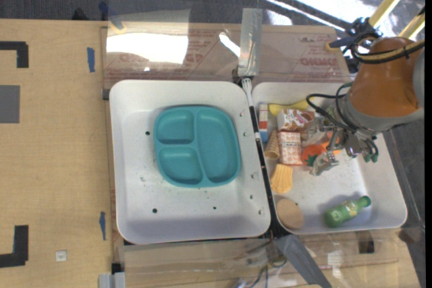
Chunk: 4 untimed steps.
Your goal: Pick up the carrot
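The carrot (312,152) is a small orange piece with a bit of green at its lower end. It lies in the middle of the right bin (388,195), just right of a red-and-white packet (290,147). My gripper (326,162) is down in that bin, directly over the carrot's right side and partly hiding it. The grey wrist and orange band (381,88) rise above it to the right. I cannot make out whether the carrot sits inside the gripper or only beside it.
The left bin (128,199) holds a teal divided plate (198,145). In the right bin lie a green bottle (346,210) at the front, a tan round item (290,213), a yellow wedge (282,178), a second packet (295,119) and a yellow piece (277,108).
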Available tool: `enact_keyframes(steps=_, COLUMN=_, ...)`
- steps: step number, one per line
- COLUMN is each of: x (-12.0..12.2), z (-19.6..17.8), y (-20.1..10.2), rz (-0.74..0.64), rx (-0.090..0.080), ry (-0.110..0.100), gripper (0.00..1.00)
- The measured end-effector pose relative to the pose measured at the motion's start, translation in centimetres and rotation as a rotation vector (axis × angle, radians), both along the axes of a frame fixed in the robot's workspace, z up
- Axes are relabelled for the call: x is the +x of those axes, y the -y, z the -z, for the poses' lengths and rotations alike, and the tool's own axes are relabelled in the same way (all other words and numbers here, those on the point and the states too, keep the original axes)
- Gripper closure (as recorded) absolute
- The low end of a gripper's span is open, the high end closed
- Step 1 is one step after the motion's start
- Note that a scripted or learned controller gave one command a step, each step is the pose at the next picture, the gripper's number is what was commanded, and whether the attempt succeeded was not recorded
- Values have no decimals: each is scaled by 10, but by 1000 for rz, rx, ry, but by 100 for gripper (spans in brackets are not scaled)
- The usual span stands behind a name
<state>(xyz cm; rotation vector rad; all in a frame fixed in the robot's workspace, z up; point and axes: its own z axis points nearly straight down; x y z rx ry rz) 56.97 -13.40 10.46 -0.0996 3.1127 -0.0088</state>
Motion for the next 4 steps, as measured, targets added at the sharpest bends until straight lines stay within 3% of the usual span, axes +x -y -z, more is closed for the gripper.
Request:
enact_keyframes(steps=1, x=-1, z=1, y=0, rz=0, rx=1, ry=-3, gripper=0)
enact_keyframes(steps=2, x=-1, z=15, y=10, rz=-403, rx=-6, ry=-11, gripper=0)
enact_keyframes(steps=3, x=3, z=1, y=8, rz=-400, rx=-8, ry=3, gripper=100)
enact_keyframes(steps=4, x=21, z=-86, y=-60, rz=-514, rx=-4, ry=-12, gripper=100)
